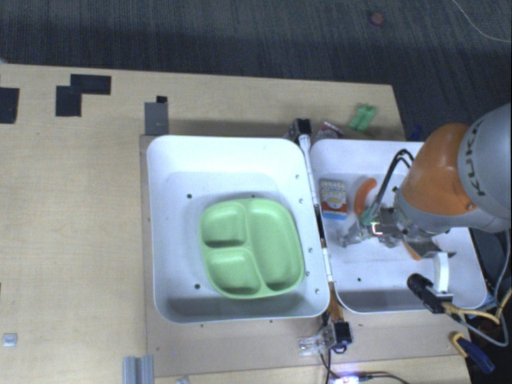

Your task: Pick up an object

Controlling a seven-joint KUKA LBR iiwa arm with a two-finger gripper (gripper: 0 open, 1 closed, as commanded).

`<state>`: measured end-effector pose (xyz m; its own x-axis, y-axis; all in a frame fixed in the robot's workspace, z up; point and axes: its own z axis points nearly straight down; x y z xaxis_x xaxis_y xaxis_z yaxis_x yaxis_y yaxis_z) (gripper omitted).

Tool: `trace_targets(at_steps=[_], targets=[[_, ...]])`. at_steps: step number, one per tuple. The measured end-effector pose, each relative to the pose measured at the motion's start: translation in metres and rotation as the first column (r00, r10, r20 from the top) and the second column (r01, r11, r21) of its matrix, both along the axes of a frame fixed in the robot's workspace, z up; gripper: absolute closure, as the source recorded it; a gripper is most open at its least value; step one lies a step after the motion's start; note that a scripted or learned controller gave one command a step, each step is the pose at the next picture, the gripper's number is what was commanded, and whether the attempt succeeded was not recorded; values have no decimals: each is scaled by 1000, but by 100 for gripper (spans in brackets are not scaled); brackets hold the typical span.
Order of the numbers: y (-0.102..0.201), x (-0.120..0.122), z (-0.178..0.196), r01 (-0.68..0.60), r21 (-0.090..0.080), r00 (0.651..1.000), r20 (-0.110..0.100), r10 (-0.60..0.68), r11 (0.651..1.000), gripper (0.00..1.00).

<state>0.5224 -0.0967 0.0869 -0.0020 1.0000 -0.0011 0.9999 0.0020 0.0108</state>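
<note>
Arm low over the right white bin [352, 290], gripper [358, 234] reaching toward the small things lying there.

This looks like the approach step: the gripper hangs just near of a small printed packet [333, 197] and left of an orange rounded object [366, 192]; how wide it stands I cannot tell. Next it likely needs to settle squarely over one item and close. The left white bin [164, 214] holds a pale green divided plastic tray [252, 246]. Both bins sit on a light wooden tabletop [72, 238], with dark carpet [240, 22] beyond its far edge.
</note>
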Motion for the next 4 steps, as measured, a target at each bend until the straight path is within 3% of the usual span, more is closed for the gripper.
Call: trace_targets(at_steps=[1, 2, 3, 4], targets=[[0, 2, 11, 0, -1, 1000, 5, 0, 1000, 100], [-82, 85, 36, 1, -1, 1000, -5, -1, 1000, 100], [-81, 85, 35, 0, 0, 1000, -7, 0, 1000, 0], [-49, 148, -2, -5, 2, 1000, -7, 5, 1000, 0]])
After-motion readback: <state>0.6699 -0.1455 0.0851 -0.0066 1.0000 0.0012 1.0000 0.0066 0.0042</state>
